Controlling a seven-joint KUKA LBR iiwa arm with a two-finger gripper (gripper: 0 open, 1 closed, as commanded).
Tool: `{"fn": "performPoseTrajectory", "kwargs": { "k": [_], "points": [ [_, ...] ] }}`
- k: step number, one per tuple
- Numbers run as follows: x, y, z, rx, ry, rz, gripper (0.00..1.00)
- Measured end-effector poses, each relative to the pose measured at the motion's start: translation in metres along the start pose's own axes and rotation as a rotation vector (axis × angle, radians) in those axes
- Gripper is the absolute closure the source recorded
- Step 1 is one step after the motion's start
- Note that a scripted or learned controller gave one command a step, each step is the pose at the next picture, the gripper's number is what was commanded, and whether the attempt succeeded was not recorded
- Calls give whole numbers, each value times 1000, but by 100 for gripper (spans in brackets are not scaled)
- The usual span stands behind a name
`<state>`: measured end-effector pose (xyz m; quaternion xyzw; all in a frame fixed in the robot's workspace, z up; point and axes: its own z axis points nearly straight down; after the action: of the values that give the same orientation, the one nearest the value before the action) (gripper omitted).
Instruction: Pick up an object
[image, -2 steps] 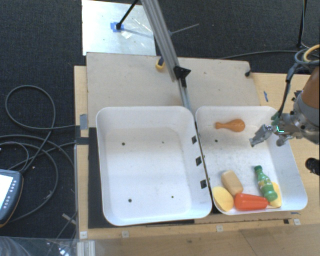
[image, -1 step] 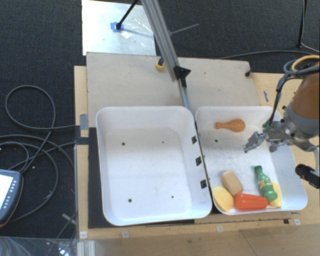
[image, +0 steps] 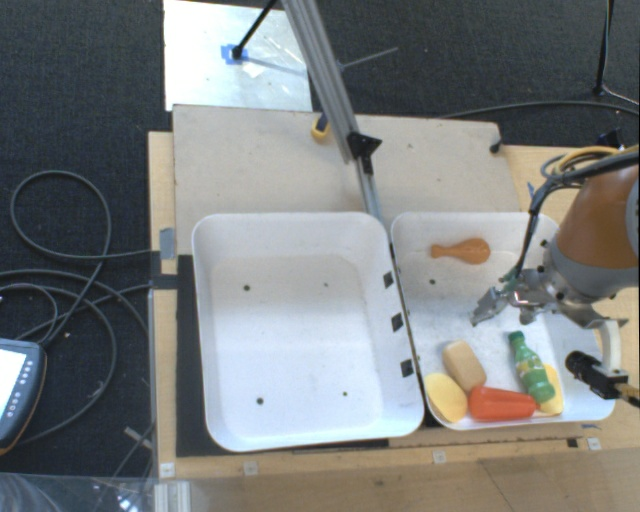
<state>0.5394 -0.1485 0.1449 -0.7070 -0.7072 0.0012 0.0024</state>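
Tool over the right bin, nothing visibly in its grasp.
You see the tool (image: 497, 303) with its fingers spread apart; the green bottle (image: 530, 369) lies just right and below it, near the orange carrot (image: 500, 403).

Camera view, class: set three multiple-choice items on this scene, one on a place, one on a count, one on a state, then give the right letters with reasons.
1. Where does the orange drumstick-shaped toy lie?
A. left bin
B. far part of the right bin
C. on the floor

2. How many objects lie in the right bin?
A. two
B. nine
C. five

3. What state is the green bottle in?
A. lying flat in the bin
B. clamped in the gripper
C. standing in the left bin

Answers: 1 B, it lies near the far wall. 2 C: drumstick, bottle, tan block, yellow piece, red piece. 3 A, it lies apart from the gripper.
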Motion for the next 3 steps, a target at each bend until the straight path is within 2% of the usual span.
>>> {"fn": "performPoseTrajectory", "kwargs": {
  "k": [1, 2, 3],
  "points": [
    [0, 0, 52, -1, 0, 0, 0],
    [0, 1, 39, -6, -2, 1, 100],
    [-1, -8, -17, -11, -3, 0, 100]
  ]
}}
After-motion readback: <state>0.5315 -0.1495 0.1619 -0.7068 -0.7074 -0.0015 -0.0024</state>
